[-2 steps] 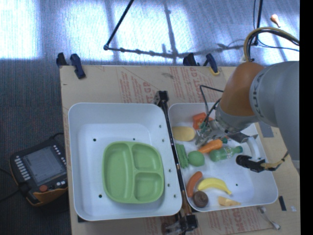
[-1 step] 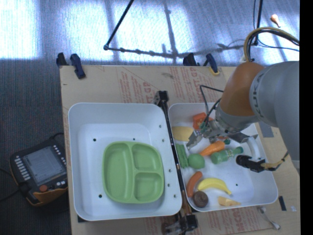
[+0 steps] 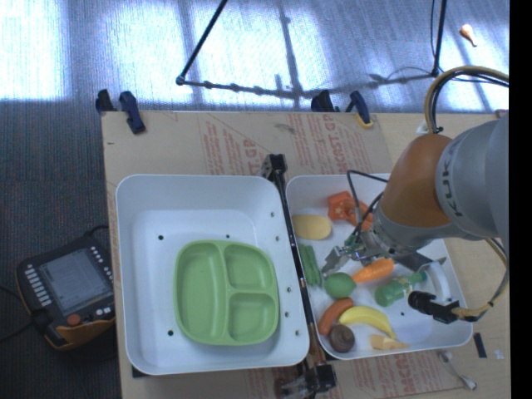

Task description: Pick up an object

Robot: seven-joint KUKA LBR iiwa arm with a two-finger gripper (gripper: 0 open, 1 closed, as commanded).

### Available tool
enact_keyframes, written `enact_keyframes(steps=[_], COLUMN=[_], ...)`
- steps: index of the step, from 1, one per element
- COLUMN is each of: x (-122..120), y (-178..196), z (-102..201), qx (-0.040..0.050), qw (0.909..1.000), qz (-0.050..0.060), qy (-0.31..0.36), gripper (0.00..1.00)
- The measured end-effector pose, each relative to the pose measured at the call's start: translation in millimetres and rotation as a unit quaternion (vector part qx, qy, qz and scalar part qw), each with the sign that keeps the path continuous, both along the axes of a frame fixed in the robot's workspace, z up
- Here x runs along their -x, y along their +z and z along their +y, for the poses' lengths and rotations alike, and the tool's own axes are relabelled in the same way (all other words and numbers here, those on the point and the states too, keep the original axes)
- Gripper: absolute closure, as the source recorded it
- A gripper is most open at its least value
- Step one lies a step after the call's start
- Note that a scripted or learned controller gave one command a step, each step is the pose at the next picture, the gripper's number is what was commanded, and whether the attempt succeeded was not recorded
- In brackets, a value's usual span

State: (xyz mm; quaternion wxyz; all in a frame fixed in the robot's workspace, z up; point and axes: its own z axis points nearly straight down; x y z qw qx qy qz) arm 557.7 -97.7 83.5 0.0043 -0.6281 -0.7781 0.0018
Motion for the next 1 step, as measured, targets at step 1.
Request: enact_keyframes(steps=[1], x=[-3.2], y=[0.6], z=[-29.4], qx=[0.0], qw=[0.9989], qz=[-0.002], qy=[0.046], gripper=[0.0])
